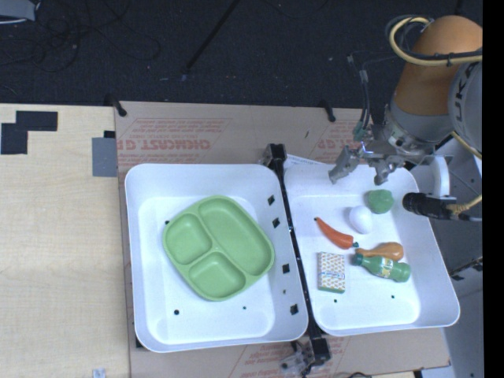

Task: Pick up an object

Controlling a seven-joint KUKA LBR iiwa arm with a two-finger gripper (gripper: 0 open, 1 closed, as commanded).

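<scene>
Objects for picking are seen gathered in the right bin (429,309): a green rounded item (379,201) at the far right side, a white egg-shaped item (361,220) just beside it on the near left, and an orange-red chilli-shaped item (335,233) lying aslant to the left of the egg shape. A small patterned packet (331,272) is observed flat on the bin floor nearer the camera. Two bottle-like items lie to the right of the packet, an orange one (383,250) and a green one (383,267), side by side and apparently touching.

The left bin (150,305) is noted to hold a green divided tray (218,246) with three compartments, set at a slant near the bin's middle.

The gripper (365,166) is seen over the far edge of the right bin, above and left of the green rounded item and apart from it. Its fingers are seen spread apart, one toward the left and one toward the right, with nothing observed between them. The arm (435,69), grey with an orange section, is seen reaching in from the right.

Both bins are recorded resting on brown cardboard (205,132) laid over the light wooden worktop (55,250).
</scene>
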